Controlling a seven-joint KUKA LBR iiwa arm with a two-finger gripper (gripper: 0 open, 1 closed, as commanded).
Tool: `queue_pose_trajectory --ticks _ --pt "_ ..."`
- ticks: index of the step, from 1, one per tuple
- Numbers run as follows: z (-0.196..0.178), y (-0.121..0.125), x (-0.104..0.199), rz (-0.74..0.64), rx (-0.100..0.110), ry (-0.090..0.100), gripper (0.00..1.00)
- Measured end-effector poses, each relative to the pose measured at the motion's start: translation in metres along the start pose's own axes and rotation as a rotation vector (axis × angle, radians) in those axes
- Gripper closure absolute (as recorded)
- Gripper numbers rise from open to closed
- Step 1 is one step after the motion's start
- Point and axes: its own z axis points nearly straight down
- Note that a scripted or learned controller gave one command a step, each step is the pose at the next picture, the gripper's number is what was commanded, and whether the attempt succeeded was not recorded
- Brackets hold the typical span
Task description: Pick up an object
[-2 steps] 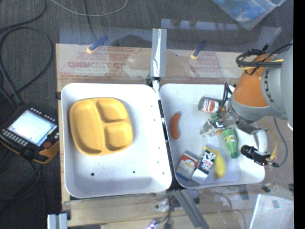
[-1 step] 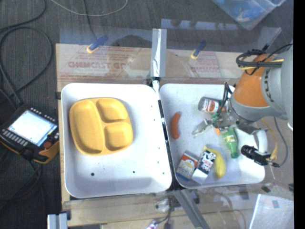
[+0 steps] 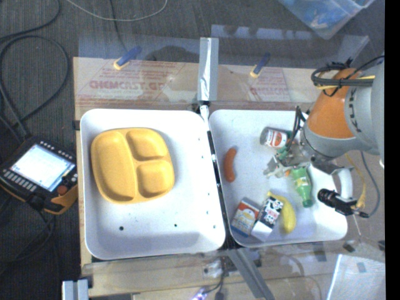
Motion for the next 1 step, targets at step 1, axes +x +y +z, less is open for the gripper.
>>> queue_pose_trajectory --ticks 1 --pt "0.0000 -0.0001 -0.0002 0.000 0.000 -0.001 0.00"
